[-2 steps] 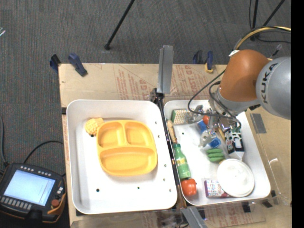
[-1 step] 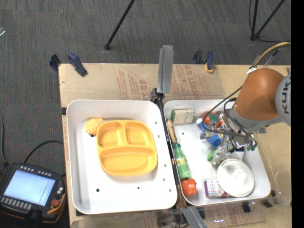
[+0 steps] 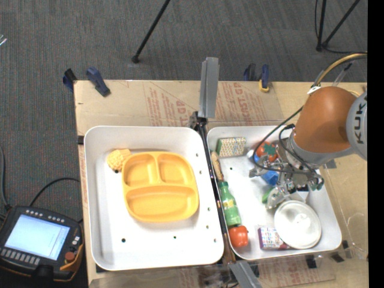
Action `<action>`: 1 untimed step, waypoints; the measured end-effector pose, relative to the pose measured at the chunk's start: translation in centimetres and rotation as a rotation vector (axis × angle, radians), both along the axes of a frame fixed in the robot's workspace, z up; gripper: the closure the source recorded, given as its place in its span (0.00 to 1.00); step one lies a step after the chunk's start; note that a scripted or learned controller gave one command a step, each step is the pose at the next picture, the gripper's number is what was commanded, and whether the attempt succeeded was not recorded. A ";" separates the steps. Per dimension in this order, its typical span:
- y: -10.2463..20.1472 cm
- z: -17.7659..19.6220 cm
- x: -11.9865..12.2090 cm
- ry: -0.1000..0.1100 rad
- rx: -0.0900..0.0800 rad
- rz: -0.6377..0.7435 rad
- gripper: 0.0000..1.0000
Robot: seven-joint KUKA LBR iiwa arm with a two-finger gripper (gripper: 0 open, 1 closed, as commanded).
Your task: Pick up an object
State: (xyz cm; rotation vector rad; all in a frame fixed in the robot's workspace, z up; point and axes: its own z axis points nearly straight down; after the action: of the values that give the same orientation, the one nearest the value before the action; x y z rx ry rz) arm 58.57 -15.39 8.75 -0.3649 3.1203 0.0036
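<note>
My gripper (image 3: 279, 192) hangs low over the middle of the right bin (image 3: 333, 216), under the orange wrist band (image 3: 324, 122). It sits just above the rim of a white bowl (image 3: 298, 223) and right beside a small blue object (image 3: 271, 177). A red and teal toy (image 3: 266, 152) lies just behind it. A green bottle (image 3: 228, 203) lies along the bin's left wall with a red round object (image 3: 238, 236) at its near end. A purple packet (image 3: 269, 237) rests at the front, touching the bowl.
A ribbed green-white block (image 3: 231, 146) lies at the right bin's back left. The left bin (image 3: 99, 221) holds a yellow divided plate (image 3: 159, 185) and a small yellow knobbly object (image 3: 117, 158). A grey post (image 3: 209, 92) stands behind the divider. A teach pendant (image 3: 36, 239) lies on the floor at left.
</note>
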 end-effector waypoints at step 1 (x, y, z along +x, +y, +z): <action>1.1 0.1 1.9 -0.004 0.000 0.209 0.00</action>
State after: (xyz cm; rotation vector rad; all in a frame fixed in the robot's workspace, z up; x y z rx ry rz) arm 60.46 -14.32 8.81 -0.6881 3.0617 0.0031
